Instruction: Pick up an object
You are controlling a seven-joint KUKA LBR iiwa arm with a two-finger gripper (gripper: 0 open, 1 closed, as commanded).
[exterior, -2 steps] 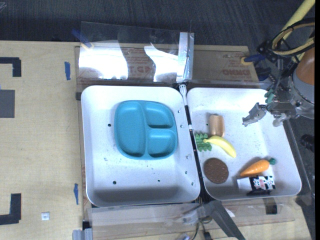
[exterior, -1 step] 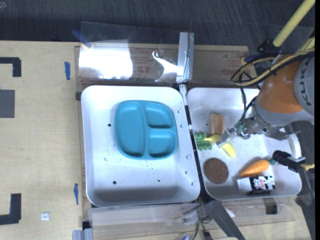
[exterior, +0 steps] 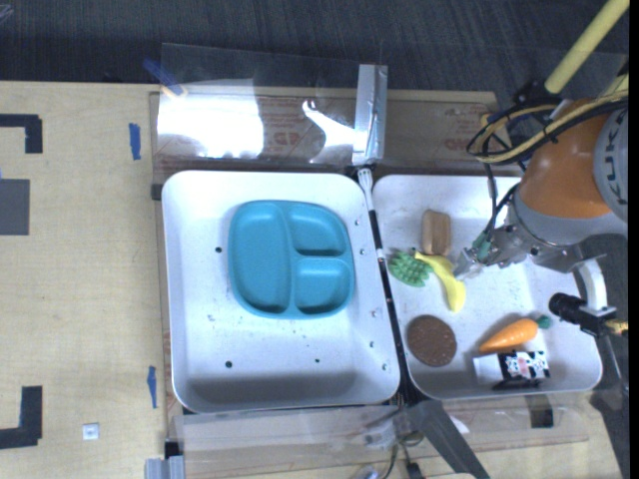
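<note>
Just beside the tool (exterior: 469,263) lies a curved, glossy banana (exterior: 446,279).

- A light wooden bench (exterior: 80,297) fills the left side.
- Black tape marks (exterior: 22,133) sit near its left edge, with small blue tape bits (exterior: 134,140) close by.
- Dark grey floor (exterior: 300,8) runs across the top.
- A shiny clear plastic sheet (exterior: 260,118) catches bright light above the bins.

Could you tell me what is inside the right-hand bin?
The right bin holds a banana, a green toy, a tan block, a brown disc, a carrot and a black-and-white carton. The arm covers the bin's far right corner.
</note>
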